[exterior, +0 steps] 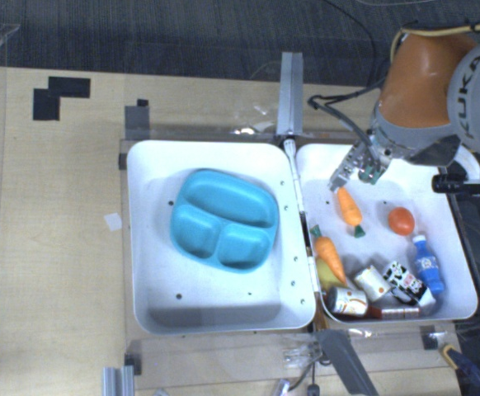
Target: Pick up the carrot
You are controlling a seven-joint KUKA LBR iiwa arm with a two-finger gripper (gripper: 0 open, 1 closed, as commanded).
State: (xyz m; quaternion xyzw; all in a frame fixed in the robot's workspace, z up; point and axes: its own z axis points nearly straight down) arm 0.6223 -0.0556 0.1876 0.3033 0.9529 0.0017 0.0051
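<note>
Two carrots lie in the right bin. One small orange carrot with a green stem end rests near the bin's upper middle. A second carrot lies lower, close to the bin's left wall. My gripper hangs at the bin's upper left, just above and behind the first carrot, tilted toward it. Its fingers look spread, with nothing between them.
A blue divided tray sits in the left bin. In the right bin there are also a red-orange ball, a blue bottle, a white cup, a black-and-white item and a can, crowded along the lower edge.
</note>
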